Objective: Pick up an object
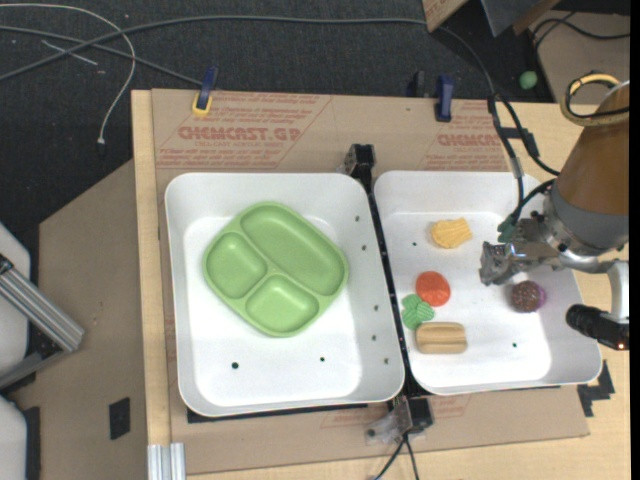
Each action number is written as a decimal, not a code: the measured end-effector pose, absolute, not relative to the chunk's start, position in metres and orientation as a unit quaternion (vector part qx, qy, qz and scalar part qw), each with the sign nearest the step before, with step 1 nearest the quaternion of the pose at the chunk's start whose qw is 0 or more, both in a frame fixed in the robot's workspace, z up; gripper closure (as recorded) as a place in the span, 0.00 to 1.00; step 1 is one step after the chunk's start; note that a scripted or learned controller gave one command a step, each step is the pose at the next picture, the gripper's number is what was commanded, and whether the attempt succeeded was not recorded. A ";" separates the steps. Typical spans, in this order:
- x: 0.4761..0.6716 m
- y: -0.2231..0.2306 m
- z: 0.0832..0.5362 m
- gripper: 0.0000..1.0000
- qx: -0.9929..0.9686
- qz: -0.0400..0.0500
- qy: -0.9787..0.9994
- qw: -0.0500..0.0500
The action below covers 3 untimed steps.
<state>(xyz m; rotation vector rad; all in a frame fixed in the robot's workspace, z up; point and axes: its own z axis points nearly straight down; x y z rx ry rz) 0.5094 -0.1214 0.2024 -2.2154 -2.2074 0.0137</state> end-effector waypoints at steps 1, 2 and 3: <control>0.512 -0.121 0.209 0.00 -0.707 0.000 -0.707 0.001; 0.522 -0.124 0.155 0.00 -0.707 0.001 -0.707 0.003; 0.524 -0.115 0.108 0.00 -0.707 0.001 -0.707 0.004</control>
